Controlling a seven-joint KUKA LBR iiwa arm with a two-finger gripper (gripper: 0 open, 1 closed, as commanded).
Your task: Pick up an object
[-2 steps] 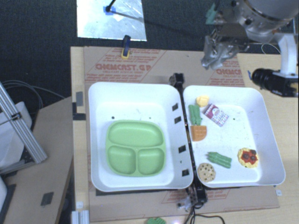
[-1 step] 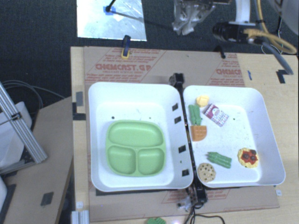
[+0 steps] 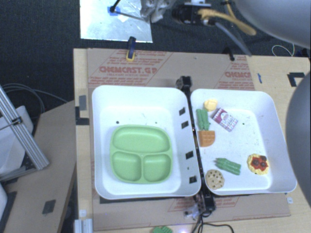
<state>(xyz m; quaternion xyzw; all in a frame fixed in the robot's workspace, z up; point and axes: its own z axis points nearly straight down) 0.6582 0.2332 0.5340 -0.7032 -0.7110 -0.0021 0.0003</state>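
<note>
The right white bin (image 3: 277, 130) holds several toy foods. A yellow piece (image 3: 210, 104) lies near its far edge, with a red and white packet (image 3: 225, 119) beside it. A carrot (image 3: 204, 128) with a green top rests along the left wall. Green beans (image 3: 228, 166), a small pizza (image 3: 258, 163) and a cookie (image 3: 214, 178) lie toward the front. My gripper (image 3: 156, 8) hangs blurred beyond the bench's far edge, well away from both bins and touching none of the objects. The grey arm (image 3: 277, 6) crosses the top right.
The left white bin (image 3: 102, 106) holds a green divided tray (image 3: 141, 153). Black clips run along the wall between the bins. Yellow and grey cables (image 3: 228, 21) trail by the arm's base. A metal frame (image 3: 19, 135) stands at the left.
</note>
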